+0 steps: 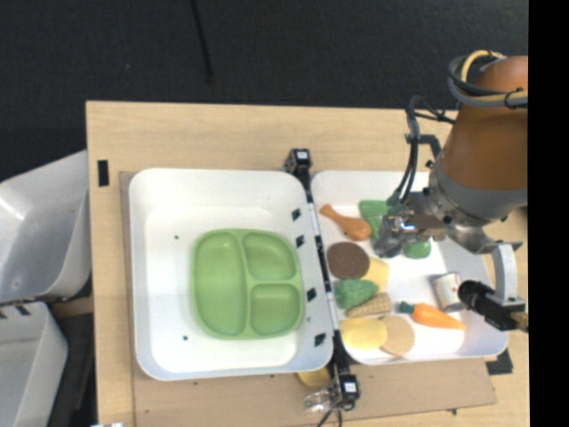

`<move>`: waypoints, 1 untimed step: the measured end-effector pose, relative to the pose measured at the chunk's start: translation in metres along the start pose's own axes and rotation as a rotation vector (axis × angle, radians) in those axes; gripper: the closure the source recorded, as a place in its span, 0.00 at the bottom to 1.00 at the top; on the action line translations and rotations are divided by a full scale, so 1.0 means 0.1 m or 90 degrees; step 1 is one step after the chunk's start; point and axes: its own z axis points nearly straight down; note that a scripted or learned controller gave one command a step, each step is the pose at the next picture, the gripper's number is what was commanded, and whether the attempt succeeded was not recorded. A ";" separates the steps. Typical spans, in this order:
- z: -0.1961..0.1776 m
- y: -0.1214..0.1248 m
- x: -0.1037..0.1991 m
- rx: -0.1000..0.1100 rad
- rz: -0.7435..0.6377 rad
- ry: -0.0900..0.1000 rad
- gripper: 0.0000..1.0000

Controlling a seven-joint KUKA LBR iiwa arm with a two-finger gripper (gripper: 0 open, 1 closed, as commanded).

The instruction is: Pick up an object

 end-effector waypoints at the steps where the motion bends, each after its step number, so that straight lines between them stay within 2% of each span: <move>1: 1.16 -0.01 0.48 0.011 0.003 0.002 1.00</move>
